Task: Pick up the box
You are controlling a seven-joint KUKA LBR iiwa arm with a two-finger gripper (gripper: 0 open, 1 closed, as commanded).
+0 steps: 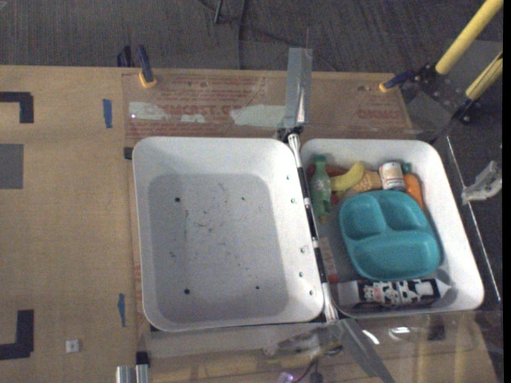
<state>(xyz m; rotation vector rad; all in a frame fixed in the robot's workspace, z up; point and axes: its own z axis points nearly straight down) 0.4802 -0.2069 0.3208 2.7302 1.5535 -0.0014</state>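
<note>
the box [397, 292], lying flat at the right bin's [467, 250] near edge, is judged light, stiff; best gripped across its narrow sides.

Two white bins [215, 154], one teal tray [390, 234], one box [397, 292], one banana [349, 179], one green bottle [320, 187]

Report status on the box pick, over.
Box lying flat at right bin's near edge, untouched. Teal tray crowds its far side. Bottle, can beyond.
</note>
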